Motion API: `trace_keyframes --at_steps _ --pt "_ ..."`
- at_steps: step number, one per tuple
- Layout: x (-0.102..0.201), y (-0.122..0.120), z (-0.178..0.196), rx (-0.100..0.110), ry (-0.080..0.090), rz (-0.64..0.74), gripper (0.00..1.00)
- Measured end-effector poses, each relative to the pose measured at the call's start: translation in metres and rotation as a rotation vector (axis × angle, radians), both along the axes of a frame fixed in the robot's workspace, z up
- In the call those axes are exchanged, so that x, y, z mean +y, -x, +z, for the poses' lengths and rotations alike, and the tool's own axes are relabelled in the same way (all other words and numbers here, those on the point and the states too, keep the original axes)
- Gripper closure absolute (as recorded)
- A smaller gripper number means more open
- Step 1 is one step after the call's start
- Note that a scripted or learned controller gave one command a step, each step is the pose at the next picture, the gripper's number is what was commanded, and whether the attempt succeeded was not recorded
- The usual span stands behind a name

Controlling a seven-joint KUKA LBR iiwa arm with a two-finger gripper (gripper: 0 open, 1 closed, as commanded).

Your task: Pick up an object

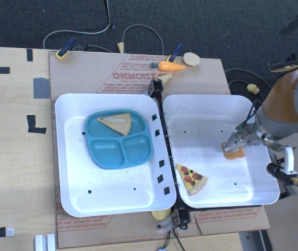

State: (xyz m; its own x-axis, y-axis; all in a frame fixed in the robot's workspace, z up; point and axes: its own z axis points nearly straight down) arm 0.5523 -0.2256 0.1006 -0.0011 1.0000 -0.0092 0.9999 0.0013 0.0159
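From my remote seat, the biggest thing I see is the counter [12,156], pale wood with dark marks, and on it a cardboard sheet [133,72] with red print that lies under both bins. The left bin [75,192] and the right bin [201,114] sit side by side, touching along a middle seam with black clips.

The arm [287,101] comes in from the right edge, grey with its orange band showing above the wrist, and reaches over the right bin's right half.

In the left bin there is a blue divided plate [120,140] near the upper middle, and a tan sandwich wedge [116,123] lies in its top compartment.

In the right bin a toy pizza slice [191,178] lies near the lower left corner, well apart from the arm.

The pincer [236,143] is down on the floor of the right bin, right of its middle. A small orange block [234,152] sits directly at the pincer tips, touching or just beneath them. I cannot tell whether the pincer is apart or together, nor whether the block is between its tips or merely beside them.

Beyond the bins, on the cardboard's far edge, a toy carrot [170,66] lies just beside a small beige round piece [191,59]. A yellow clamp [63,52] grips the cardboard's top left corner.
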Motion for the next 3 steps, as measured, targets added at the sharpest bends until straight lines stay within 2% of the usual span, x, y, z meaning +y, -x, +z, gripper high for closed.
trace_keyframes --at_steps 1,2,3 --pt "0.054 0.000 0.066 0.011 -0.010 0.005 1.00" --pt "0.000 0.004 -0.017 0.012 -0.010 -0.004 1.00" --pt "0.053 -0.073 0.080 0.005 -0.007 0.008 1.00"
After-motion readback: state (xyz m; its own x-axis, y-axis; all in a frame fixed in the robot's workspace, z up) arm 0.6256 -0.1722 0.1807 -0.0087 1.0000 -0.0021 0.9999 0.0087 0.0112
